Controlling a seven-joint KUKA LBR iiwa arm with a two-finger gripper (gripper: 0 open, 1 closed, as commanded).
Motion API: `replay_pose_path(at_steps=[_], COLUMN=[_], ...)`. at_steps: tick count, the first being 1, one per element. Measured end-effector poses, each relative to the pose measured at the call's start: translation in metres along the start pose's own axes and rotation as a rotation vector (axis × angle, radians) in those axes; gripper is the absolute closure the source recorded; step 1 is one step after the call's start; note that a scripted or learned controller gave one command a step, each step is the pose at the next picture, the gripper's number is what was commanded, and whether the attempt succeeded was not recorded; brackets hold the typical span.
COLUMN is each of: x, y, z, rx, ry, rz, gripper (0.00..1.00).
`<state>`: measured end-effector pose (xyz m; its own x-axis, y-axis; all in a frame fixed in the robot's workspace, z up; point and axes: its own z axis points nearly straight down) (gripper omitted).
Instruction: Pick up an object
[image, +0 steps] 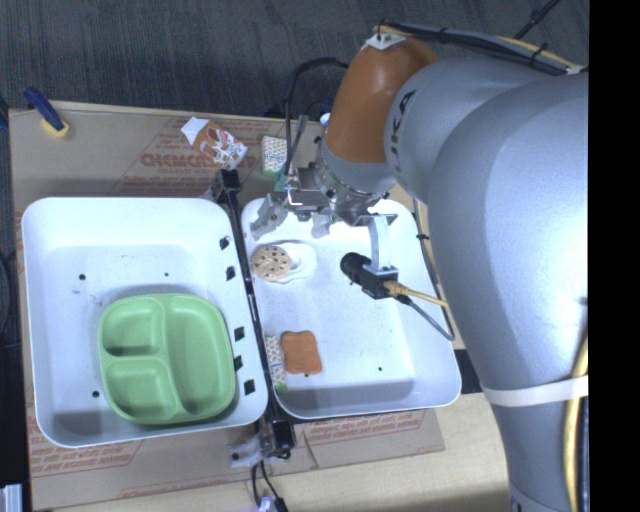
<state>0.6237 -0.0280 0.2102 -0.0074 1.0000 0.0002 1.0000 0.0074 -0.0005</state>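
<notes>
Gripper just beside cookie, open or closed I can't tell; cookie looks light and brittle, so pinch opposite edges gently.

The arm hides part of the right bin; a blurred scrap, perhaps a wrapper, hugs its left wall.

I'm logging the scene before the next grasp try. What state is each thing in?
Green plate: flat, right way up in the left bin, compartments empty.
Cookie: flat in the right bin, far half, not lifted.
Brown square: flat in the right bin, near its left wall.
Snack packet: lying outside the bins.
Gripper: above the right bin's far end, just beyond the cookie.
</notes>
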Motion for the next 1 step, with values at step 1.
replay_pose_path(at_steps=[1], x=[-0.0524], y=[-0.0071], z=[0.0187], rx=[0.003], ry=[0.0], rz=[0.004], gripper=[0.0])
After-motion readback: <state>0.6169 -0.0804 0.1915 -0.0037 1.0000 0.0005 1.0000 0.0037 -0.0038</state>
